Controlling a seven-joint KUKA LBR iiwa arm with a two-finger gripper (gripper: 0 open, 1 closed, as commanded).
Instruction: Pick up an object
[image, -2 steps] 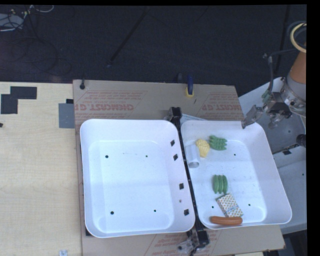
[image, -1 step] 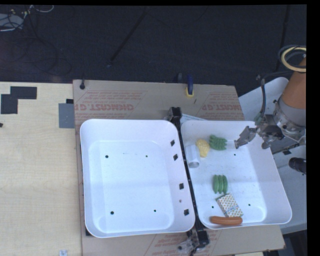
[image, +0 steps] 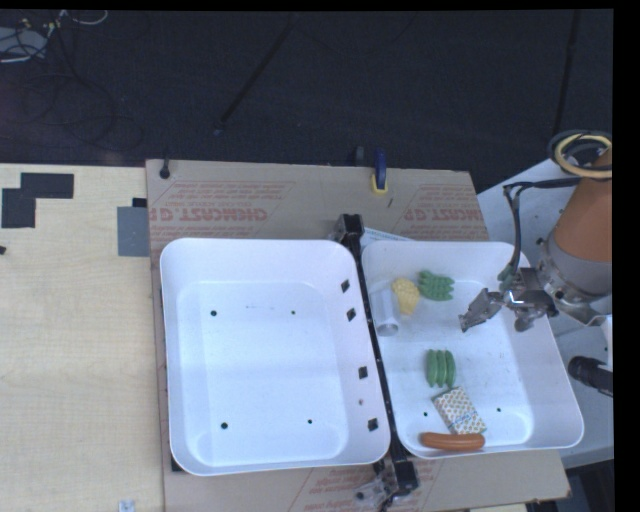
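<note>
In the right bin (image: 545, 345) lie a yellow toy (image: 406, 294), a green ridged toy (image: 435, 285), a green pea-pod shape (image: 440, 366), a small patterned box (image: 459, 409), an orange sausage (image: 452, 441) and a pale cylinder (image: 385, 310) by the left wall. My gripper (image: 490, 308) hangs above the bin's right half, to the right of the yellow and green toys, its fingers apart and nothing between them.
The left bin (image: 190, 300) stands beside the right one, with a black divider strip (image: 362, 330) and clips between them. Both rest on a cardboard sheet (image: 250, 200). A wooden bench top (image: 70, 350) stretches to the left.
</note>
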